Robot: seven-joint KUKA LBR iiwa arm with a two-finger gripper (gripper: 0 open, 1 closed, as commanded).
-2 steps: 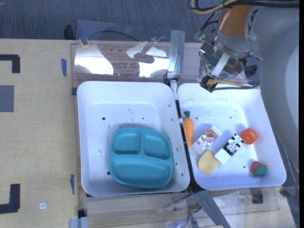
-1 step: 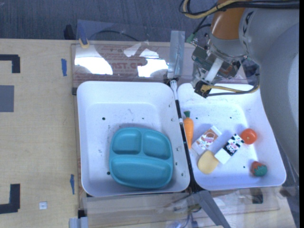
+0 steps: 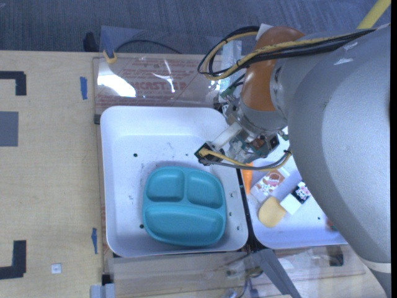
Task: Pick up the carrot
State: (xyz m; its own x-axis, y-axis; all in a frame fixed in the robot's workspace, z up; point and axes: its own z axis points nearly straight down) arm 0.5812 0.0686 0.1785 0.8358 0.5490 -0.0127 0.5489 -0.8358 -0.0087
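Closest to lens: arm (image 3: 347,141), reaching over right bin (image 3: 310,228). Hovering with gripper (image 3: 245,149) above carrot (image 3: 247,181), an orange sliver by that bin's left edge. Cannot tell whether gripper apart or together. Seemingly approach step, needing next a straight descent, clear of bin wall. Left bin (image 3: 118,166) holding teal tray (image 3: 185,207); wooden bench (image 3: 43,185) beneath, dark carpet (image 3: 186,5) beyond.

Teal divided plate (image 3: 184,207) seen in left bin (image 3: 124,135). Tool (image 3: 243,143) positioned over the rim between bins. Right bin (image 3: 304,227): carrot (image 3: 247,180) partly covered below tool, beside printed packet (image 3: 272,180); pale yellow lump (image 3: 271,212) and small white box (image 3: 298,193) noted nearby
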